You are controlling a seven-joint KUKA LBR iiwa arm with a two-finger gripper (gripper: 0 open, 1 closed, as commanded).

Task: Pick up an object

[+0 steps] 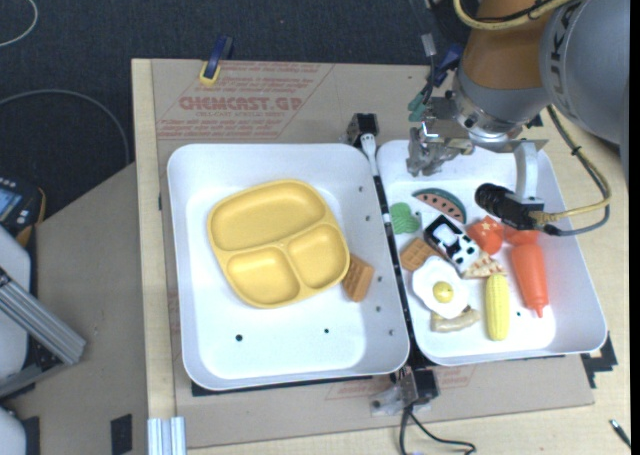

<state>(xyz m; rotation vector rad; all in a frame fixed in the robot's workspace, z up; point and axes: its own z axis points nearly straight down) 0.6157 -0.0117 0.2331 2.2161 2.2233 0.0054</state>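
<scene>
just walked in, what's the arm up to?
The arm reaches in from the right, its tool hanging over the far end of the right bin, just above the watermelon slice. Nothing shows between its fingers. The toy food, including the carrot, corn and fried egg, lies in that bin. The left bin holds a yellow plate.

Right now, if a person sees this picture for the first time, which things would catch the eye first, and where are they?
The big yellow divided plate in the left bin stands out first, with a small brown piece at its right edge. Next comes the cluster of colourful toy food in the right bin: a fried egg, a corn cob, a carrot. The gripper hangs over that bin's far left corner.
</scene>
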